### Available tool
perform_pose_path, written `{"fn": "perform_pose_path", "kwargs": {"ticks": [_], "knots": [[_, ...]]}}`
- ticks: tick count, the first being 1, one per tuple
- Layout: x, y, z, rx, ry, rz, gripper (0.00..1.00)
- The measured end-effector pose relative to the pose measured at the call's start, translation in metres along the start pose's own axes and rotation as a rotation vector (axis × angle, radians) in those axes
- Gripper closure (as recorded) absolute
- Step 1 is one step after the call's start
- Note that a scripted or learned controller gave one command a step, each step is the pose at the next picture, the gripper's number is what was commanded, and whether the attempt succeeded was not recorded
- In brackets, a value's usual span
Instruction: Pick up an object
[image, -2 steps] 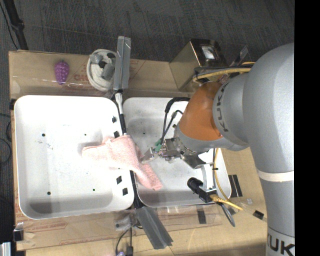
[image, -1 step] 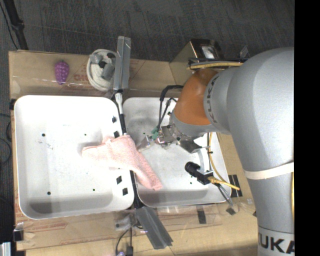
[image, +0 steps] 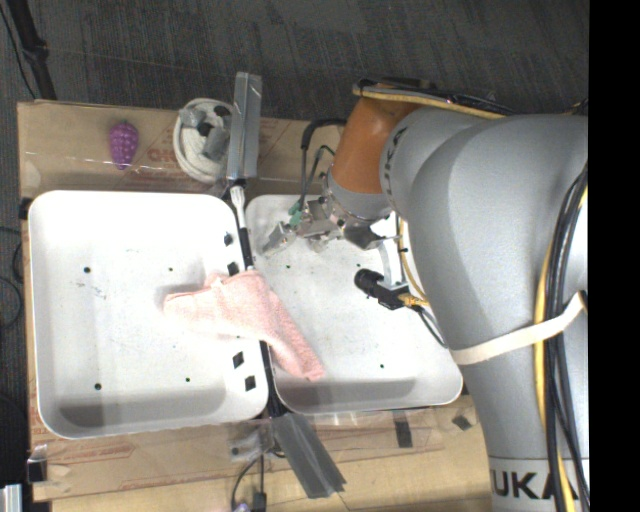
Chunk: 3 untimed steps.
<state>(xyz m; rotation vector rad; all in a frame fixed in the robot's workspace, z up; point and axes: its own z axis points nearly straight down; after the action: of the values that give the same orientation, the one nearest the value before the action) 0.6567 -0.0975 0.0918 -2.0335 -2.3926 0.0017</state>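
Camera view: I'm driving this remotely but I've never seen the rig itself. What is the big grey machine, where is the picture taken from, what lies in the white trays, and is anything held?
The picture comes from one fixed camera above the bench, looking down at a slant. The big grey shape on the right is a robot arm with an orange band above its wrist. Its gripper, the small metal tool at its tip, sits low over the far corner of the right bin. I can see nothing between its fingers, so I would not count anything as held.

Two shallow white bins stand side by side. A pink cloth is draped across the wall between them, partly in the left bin and partly in the right one. Behind the bins, on the bench, lie a small purple object and a white coil of cable or cord.
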Motion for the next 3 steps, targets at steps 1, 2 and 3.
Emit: {"fn": "perform_pose_path", "kwargs": {"ticks": [1,2,3], "knots": [[-0.014,-0.03,0.001,0.003,0.001,0.081,0.0],[0.017,-0.07,-0.056,0.001,0.001,-0.282,0.0],[0.093,-0.114,-0.1,0.0,0.0,-0.305,0.0]]}}
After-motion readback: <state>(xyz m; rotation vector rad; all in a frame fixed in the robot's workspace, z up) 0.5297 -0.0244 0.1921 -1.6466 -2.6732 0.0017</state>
